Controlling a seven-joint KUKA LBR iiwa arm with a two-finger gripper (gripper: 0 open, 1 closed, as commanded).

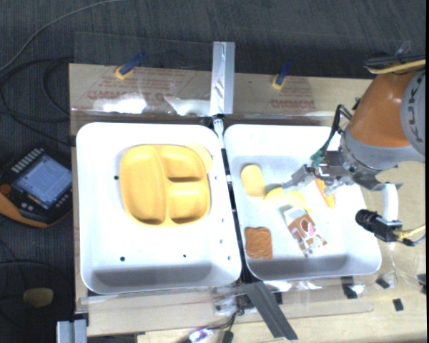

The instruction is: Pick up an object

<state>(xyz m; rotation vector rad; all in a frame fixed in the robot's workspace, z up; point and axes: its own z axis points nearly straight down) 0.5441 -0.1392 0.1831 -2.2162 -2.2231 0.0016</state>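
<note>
two shallow white bins sit side by side on a pale wooden bench (93, 84). left bin (93, 263): holds one yellow plastic divided tray (164, 184) with three compartments, lying flat near the bin's middle, well apart from everything in the other bin. right bin (357, 259): holds four small things. a pale yellow rounded block (252, 179) lies near the bin's left wall, its long axis running roughly top to bottom of the view. just beside it, to the lower right, a small bright yellow piece (274, 192) lies with its long axis running left to right. below these, a brown, round, cookie-like piece (258, 241) rests near the lower left corner. a white flat packet with red and brown printing (304, 229) lies tilted, its long axis running from upper left to lower right, between the brown piece and the bin's right side. grey arm with an orange band (382, 116): reaches in from the right over the right bin. gripper (316, 179): hangs above the packet's upper end, near the bright yellow piece; a small orange sliver (329, 195) shows just beneath it. whether the fingers stand apart or together cannot be told, and nothing is seen between them. a black and orange handheld controller (32, 184) lies on the dark floor left of the bench.
</note>
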